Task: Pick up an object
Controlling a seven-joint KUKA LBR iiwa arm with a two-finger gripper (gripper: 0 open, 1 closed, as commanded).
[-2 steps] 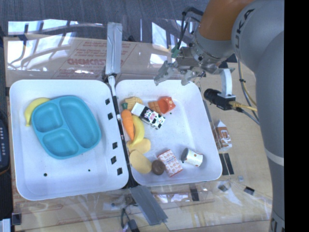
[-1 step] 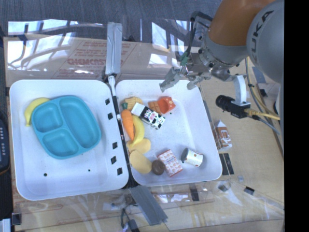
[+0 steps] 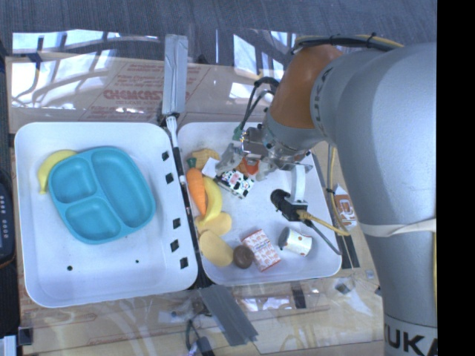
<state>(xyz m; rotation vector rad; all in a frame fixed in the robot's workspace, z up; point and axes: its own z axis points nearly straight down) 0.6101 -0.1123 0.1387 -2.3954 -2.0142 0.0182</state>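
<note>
Upper middle of the right bin (image 3: 315,269), the gripper (image 3: 241,163) hangs low over a small black-and-white carton (image 3: 234,183); whether it is released or clenched I cannot tell. That carton, beside an orange carrot (image 3: 196,190) and a banana (image 3: 214,201), looks light and stiff, best pinched across its flat sides. Lower in the frame lie a pink box (image 3: 261,249) and a white cup (image 3: 297,242). A blue plate (image 3: 102,193) fills the left bin (image 3: 33,269).

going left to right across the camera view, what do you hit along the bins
yellow banana → blue three-compartment plastic plate → orange toy carrot → small red-and-white carton → white paper cup lying on its side
</note>
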